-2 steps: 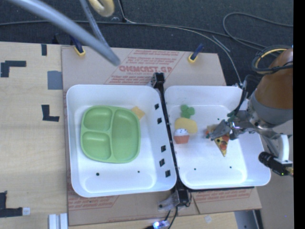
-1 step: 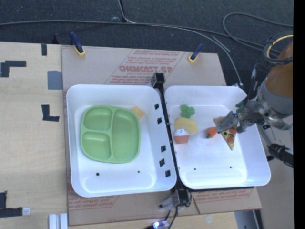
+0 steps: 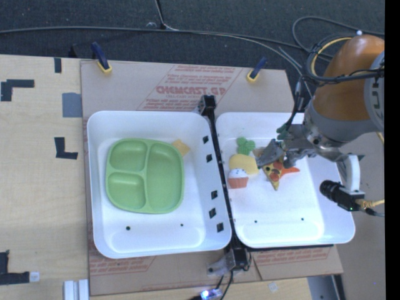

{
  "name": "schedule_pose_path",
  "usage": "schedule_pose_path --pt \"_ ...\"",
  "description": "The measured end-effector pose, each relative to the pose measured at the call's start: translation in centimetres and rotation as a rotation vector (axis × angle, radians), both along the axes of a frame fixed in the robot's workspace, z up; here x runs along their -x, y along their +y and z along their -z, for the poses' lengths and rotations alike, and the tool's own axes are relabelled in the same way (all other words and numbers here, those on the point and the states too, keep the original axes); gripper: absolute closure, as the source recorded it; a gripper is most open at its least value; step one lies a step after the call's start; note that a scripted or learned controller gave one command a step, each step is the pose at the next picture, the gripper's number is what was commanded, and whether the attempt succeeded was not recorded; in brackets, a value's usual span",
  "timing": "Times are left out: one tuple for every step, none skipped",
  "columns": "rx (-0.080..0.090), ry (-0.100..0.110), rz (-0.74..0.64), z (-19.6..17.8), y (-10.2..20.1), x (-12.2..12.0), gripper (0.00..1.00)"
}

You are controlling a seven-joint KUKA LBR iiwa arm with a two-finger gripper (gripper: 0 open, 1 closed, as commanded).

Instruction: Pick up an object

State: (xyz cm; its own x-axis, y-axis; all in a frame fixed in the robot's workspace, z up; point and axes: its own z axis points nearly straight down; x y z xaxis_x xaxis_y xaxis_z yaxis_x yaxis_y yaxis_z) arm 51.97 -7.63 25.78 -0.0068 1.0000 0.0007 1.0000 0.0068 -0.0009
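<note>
Right bin (image 3: 312,230): the pincer (image 3: 272,156) is low over the bin floor, directly beside an orange-and-yellow toy (image 3: 278,173) lying just below and right of it. Whether the pincer is released or clenched cannot be told. A yellow-topped toy (image 3: 241,167) and a green piece (image 3: 245,145) lie just left. Left bin (image 3: 100,230): green divided plate (image 3: 145,175).

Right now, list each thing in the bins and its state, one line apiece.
green divided plate: flat in the left bin, compartments bare.
yellow piece: beside the plate's upper right corner.
green toy: loose in the right bin.
cupcake toy: loose, below it.
orange toy: at the gripper.
</note>
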Motion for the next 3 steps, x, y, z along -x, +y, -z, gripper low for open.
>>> schedule_pose_path --pt "0.0 0.002 0.001 1.6 5.3 -1.7 1.0" --pt "0.001 0.003 0.001 2.8 10.5 -2.2 1.0" --pt "0.001 0.001 0.0 3.7 16.4 -3.2 1.0"
